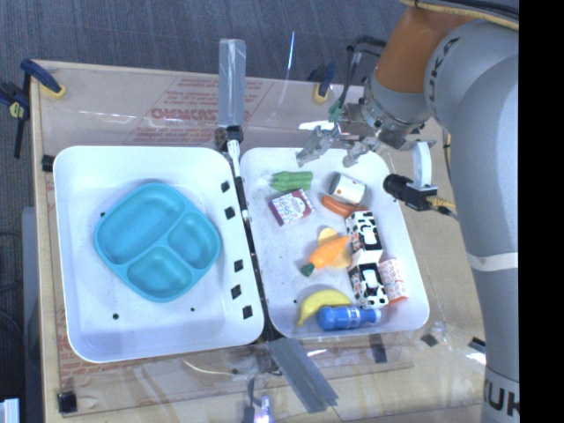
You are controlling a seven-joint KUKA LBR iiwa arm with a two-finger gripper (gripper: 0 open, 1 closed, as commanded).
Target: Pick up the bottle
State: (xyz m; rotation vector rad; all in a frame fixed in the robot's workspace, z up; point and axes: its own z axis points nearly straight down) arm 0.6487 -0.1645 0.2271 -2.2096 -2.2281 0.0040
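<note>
A blue bottle [348, 317] with a white cap lies on its side at the near edge of the right bin [264, 236], next to a yellow banana [321, 303]. My gripper [334, 152] hangs over the far edge of that bin, well away from the bottle, with its two grey fingers [310, 152] spread apart and nothing between them. The bottle is untouched.
The right bin also holds a green vegetable [292, 181], a small maroon carton [290, 207], a carrot [330, 253], black-and-white cartons [364, 233] and a white-and-orange item [345, 190]. The left bin [79, 324] holds a blue divided plate [158, 240]. A clear post [232, 82] stands behind the bins.
</note>
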